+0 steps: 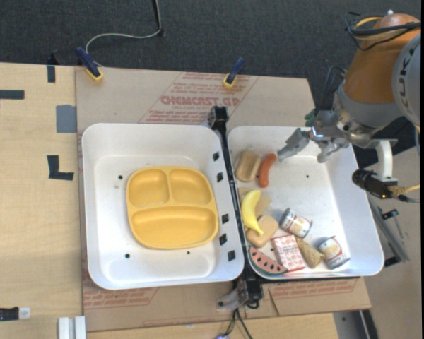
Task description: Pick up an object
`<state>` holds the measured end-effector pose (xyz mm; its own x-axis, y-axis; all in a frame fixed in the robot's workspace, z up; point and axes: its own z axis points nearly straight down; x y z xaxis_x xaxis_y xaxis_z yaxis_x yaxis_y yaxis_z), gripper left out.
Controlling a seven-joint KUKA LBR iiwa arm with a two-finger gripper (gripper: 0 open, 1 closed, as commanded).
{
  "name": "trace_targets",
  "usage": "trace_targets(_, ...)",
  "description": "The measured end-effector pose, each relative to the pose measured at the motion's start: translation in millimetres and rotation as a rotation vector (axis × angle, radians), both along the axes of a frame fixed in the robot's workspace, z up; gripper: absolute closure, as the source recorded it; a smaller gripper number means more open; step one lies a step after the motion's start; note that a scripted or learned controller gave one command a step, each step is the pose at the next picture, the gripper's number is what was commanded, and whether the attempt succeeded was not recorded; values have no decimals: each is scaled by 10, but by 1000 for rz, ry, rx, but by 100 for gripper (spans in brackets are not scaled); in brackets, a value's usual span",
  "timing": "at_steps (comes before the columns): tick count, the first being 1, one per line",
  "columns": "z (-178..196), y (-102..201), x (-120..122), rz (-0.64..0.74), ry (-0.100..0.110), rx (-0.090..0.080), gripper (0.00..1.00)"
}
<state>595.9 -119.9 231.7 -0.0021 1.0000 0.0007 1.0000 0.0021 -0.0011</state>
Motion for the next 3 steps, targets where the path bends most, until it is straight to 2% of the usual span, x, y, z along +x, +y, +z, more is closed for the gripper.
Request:
trace_targets(1, -1271, 154, -435, -2, 0, -1, 0)
trace_targets(2, -1416, 61, -152, -1, -9, -1, 0)
trace_targets(3, -1434, 48, 546, 2, 4, 3, 0)
